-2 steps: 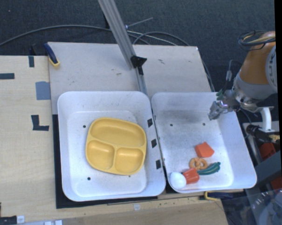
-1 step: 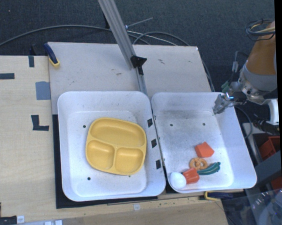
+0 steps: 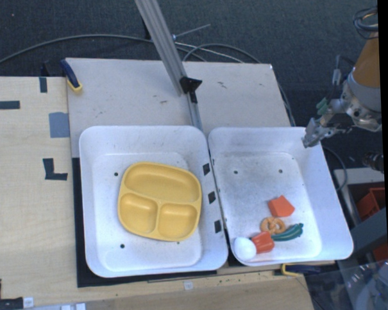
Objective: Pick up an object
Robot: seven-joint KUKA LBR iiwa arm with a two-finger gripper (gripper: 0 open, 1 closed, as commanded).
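Bench [image 3: 28, 190] carries two white bins side by side. Left bin [image 3: 93, 187] holds a yellow three-section plate [image 3: 160, 201], flat, roughly central. Right bin [image 3: 258, 148] has small items bunched at its near corner: orange block [image 3: 281, 206], just below it a pretzel-shaped piece [image 3: 272, 225], a green pod-like piece [image 3: 291, 232] beside that, a red piece [image 3: 263, 242] touching a white egg [image 3: 244, 248] at the bin edge. Arm comes in from the right; gripper [image 3: 312, 134] sits over the right bin's far right rim, well apart from the items. Cannot tell if jaws are open or closed; nothing seen between them.
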